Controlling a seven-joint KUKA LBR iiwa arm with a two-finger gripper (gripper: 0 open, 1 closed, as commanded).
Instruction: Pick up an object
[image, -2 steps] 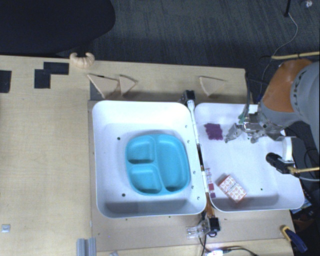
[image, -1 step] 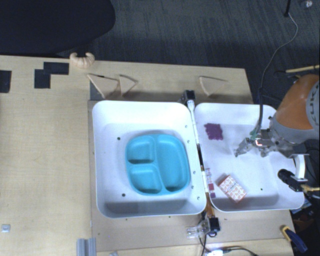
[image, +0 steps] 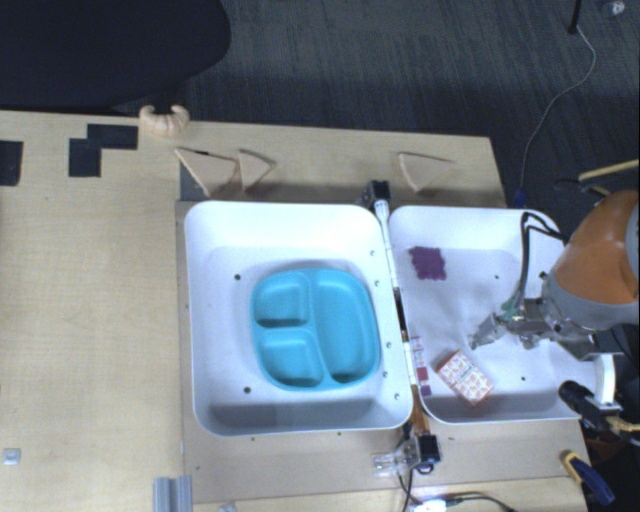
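Gripper (image: 490, 332) mine, hovering right bin (image: 500, 225), jaw state can't tell tbh. Best bet: drop straight onto patterned box (image: 465, 376), near side, centre it.

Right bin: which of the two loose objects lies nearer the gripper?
The patterned red-and-white packet, near the bin's front edge just left of the gripper. The purple object lies farther off, toward the back.
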